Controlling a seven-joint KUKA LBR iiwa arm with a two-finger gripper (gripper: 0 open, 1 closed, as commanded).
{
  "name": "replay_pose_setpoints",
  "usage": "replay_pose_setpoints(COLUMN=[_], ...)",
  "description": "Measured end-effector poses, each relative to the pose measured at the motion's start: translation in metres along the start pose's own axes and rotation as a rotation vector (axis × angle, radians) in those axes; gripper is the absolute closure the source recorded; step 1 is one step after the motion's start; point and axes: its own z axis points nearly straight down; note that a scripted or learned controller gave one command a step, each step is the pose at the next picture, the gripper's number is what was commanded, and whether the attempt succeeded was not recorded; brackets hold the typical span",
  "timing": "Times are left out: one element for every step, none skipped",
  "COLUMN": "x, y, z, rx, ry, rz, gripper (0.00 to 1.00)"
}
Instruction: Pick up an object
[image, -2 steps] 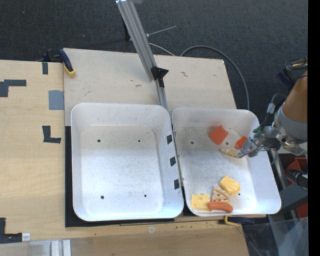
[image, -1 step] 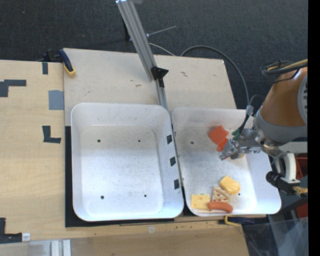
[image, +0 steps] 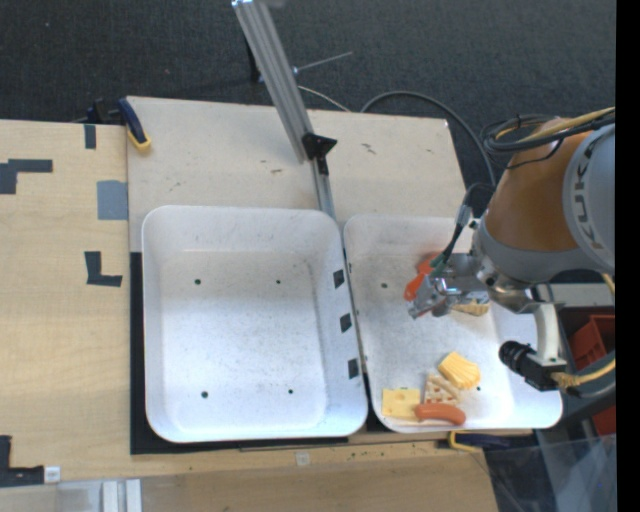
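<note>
The gripper (image: 432, 300) is seen low in the right bin (image: 385, 250), touching an orange-red toy (image: 416, 285), so the grab looks under way, its grip cannot be told, and a straight lift is needed next.

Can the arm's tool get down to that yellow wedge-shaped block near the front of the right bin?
Probably yes: the yellow wedge-shaped block lies uncovered, and the tool hangs just behind it over the right white bin.
</note>
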Motion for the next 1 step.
replay_pose_setpoints(x=[0.0473], y=[-0.0034], z=[0.007], rx=[0.003], ry=[0.0], rz=[0.001], gripper=[1.0])
